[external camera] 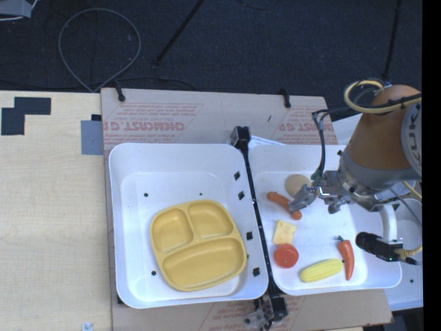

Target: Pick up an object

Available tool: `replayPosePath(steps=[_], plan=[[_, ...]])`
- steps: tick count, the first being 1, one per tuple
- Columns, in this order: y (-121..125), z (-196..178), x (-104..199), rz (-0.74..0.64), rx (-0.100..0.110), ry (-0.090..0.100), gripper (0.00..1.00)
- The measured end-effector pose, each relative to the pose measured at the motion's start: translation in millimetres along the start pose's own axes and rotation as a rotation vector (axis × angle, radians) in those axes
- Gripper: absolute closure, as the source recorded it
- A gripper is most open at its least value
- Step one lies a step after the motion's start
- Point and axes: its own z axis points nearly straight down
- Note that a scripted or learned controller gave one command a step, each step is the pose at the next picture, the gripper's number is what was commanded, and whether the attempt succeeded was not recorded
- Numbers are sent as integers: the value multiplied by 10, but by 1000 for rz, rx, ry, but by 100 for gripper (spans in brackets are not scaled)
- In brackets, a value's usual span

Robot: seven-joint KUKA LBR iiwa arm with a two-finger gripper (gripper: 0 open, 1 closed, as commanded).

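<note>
Over in the right bin (324,285) the gripper (300,203) sits low by the carrot (283,203), its tip right at the carrot's right end. Can't tell from this angle whether the jaws are released or clenched, or whether anything is between them. Just behind the carrot there's a tan potato (297,183). Closer to the front: a cheese wedge (284,232), a tomato (286,256) just below it, a corn cob (321,270) lying near the front wall, and a chili (346,257) standing lengthwise by the corn's right end. Left bin (127,205) holds a yellow divided plate (198,245), sitting flat.
</note>
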Motion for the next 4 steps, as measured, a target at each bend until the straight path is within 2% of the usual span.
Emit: replayPosePath(steps=[2,3,4], plan=[[4,952,34,1,-6,-1,0],[2,832,20,6,-5,0,100],[-29,404,41,1,-9,-1,100]])
